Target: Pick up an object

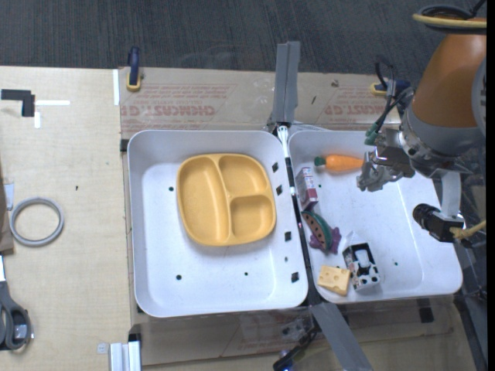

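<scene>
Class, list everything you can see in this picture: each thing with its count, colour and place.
Bins: two, white, side by side on the bench.
Divided plate: one, yellow, left bin.
Toy carrot: one, orange, right bin, far side.
Small carton: one, pink and white, right bin, left wall.
Purple-green toy: one, right bin, middle.
Cheese wedge: one, yellow, right bin, near edge.
Black-white item: one, beside the cheese.
Tape roll: one, grey, bench left.
Scissors: one, bench, lower left.
Arm: one, grey and orange, right.
Tool: one, above the right bin.
</scene>
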Robot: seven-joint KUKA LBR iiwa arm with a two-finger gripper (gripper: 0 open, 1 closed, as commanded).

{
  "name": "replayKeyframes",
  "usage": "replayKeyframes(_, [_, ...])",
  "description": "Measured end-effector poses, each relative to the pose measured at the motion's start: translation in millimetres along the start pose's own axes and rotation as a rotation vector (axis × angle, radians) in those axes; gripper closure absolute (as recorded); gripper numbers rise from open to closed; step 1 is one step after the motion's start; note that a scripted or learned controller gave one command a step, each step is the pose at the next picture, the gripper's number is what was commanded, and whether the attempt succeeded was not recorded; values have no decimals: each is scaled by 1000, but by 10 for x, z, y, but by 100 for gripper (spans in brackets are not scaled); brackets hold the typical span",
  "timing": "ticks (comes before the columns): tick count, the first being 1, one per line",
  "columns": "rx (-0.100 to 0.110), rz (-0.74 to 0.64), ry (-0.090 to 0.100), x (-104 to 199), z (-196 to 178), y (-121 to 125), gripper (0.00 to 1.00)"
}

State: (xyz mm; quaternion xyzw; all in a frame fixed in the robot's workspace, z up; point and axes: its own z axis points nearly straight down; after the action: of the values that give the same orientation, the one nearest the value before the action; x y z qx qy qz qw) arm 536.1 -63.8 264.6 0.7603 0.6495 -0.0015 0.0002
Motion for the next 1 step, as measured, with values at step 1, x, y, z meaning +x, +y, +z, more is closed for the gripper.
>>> replayKeyframes(1, [2,217,0,-796,-64,-254,100])
